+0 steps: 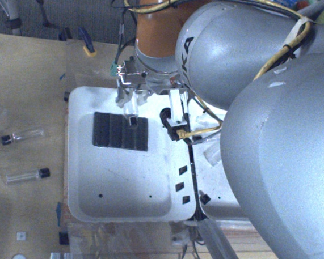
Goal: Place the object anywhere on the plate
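- The tool [130, 111] hangs over the top edge of the plate [109, 131].
- I cannot tell if the tool is open or closed.
- A small dark object [132, 121] shows at the tool's tip, right at the plate's top edge. I cannot tell if it is held or lies on the plate.
- To do this well, bring the object more over the plate's middle, go low, then let go softly.
- Lift straight up from the plate, so nothing slides off into the bin [122, 185].
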{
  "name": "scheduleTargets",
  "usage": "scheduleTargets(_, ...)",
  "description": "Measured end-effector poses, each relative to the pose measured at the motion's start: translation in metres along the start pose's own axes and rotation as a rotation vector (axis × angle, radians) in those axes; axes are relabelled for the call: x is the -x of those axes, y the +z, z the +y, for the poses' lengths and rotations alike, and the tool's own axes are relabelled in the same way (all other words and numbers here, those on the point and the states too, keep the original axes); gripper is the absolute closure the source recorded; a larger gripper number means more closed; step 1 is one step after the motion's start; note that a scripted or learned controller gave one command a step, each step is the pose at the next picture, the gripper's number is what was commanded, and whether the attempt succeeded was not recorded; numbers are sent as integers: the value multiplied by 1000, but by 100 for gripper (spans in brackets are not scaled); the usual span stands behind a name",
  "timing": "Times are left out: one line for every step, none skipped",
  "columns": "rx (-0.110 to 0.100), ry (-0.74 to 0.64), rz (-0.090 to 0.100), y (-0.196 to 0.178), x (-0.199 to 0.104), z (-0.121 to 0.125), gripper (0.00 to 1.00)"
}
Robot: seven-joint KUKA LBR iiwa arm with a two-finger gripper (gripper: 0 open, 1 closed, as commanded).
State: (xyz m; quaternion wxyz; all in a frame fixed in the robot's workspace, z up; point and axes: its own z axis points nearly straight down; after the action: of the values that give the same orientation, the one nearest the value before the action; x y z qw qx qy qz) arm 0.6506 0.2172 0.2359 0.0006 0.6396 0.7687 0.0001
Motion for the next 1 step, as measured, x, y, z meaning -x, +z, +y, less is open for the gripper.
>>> scheduleTargets(-1, 250, 0, -135, 5, -44, 100)
